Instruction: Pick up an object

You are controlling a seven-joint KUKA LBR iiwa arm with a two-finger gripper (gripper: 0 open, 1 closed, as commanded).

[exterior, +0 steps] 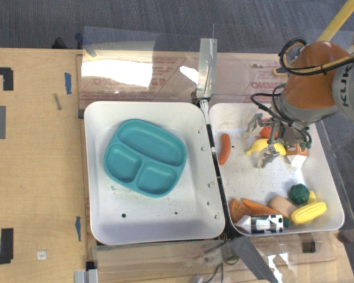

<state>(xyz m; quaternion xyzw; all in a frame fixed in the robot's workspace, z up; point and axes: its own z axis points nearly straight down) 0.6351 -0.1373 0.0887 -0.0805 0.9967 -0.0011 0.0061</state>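
Note:
My gripper (263, 141) hangs low over the upper part of the right bin (333, 181), open, with one grey finger up and left and the other down and right. A yellow toy piece (260, 148) lies between the fingers, with an orange piece (265, 133) just behind it. I cannot tell whether the fingers touch either piece. A red sausage (224, 148) lies to the left, near the bin's left wall.
A small white-and-red block (296, 156) sits just right of the gripper. At the right bin's front lie a green broccoli (299, 192), yellow corn (308, 212), a tan piece (281, 204), a carrot (256, 206) and a black-and-white item (265, 223). The left bin (100, 217) holds a teal divided plate (144, 157).

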